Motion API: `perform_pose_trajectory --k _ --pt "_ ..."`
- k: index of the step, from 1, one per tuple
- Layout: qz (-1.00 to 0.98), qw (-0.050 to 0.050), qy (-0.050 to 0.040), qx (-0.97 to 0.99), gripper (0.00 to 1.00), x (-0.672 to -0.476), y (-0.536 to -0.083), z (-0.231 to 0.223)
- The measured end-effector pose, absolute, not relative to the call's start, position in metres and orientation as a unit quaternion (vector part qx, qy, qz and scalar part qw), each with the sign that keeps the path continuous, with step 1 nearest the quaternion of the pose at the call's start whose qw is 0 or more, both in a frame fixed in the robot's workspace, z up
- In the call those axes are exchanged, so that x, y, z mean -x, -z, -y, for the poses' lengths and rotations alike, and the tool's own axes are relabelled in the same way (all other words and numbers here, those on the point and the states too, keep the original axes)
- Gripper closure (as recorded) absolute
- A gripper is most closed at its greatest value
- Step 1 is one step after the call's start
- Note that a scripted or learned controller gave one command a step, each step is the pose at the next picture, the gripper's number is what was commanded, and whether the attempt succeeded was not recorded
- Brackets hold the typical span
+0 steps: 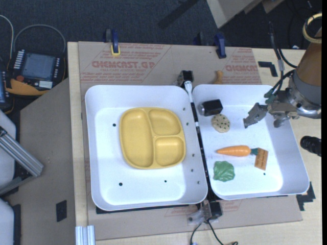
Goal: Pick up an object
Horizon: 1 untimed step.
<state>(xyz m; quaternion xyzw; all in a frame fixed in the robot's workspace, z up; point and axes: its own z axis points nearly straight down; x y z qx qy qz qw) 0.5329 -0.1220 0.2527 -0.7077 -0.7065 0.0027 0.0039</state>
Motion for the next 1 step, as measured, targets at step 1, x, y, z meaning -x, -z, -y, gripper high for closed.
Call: perform_pose_trajectory --k 1 --pt "0.707 0.000 -0.0001 0.707 0.00 -0.5347 -0.2568 0.1220"
